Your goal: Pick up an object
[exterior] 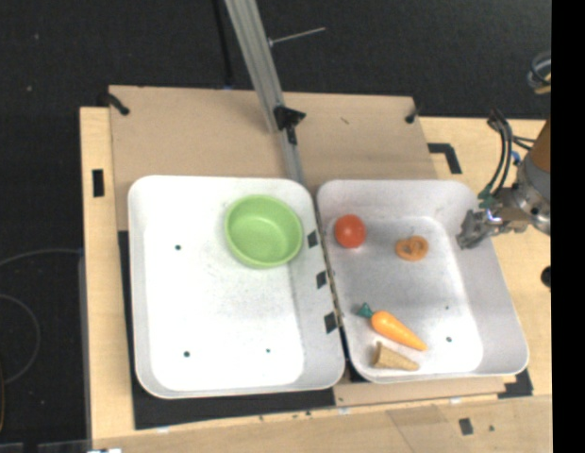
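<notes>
The right bin (481,295) holds a red tomato (349,231) at its upper left, a small orange-brown ring-shaped piece (412,248) near its middle, a carrot with a green top (396,327) and a beige cone-shaped piece (394,357) at its front. A green bowl (264,231) lies in the left bin (179,300) near its top right. My gripper (474,226) hovers at the right bin's upper right rim, right of the orange-brown piece, with nothing seen between its fingers.
A slanted metal pole (259,64) rises from the seam between the bins at the back. Cables (505,154) trail by the arm at the right. A brown board (198,130) lies behind the bins.
</notes>
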`<control>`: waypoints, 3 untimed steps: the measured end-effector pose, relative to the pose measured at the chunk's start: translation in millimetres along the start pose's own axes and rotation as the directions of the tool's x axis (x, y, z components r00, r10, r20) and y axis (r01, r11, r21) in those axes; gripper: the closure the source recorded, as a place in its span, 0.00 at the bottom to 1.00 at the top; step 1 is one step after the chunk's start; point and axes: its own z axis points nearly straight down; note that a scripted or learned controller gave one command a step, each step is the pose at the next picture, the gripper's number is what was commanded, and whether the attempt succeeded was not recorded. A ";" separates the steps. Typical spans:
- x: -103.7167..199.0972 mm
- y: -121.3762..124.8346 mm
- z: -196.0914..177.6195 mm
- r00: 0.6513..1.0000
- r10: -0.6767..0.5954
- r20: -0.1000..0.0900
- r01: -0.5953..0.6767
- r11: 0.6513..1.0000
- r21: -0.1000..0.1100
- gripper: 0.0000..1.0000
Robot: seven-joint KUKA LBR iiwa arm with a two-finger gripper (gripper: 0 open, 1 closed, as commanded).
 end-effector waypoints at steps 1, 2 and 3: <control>-1.1 11.3 -50.3 1.000 -0.001 0.001 0.001 1.000 -0.001 1.00; -2.3 12.3 -72.4 1.000 -0.002 -0.001 0.002 1.000 0.002 1.00; 37.1 22.2 -66.2 1.000 -0.003 -0.002 0.003 1.000 0.005 1.00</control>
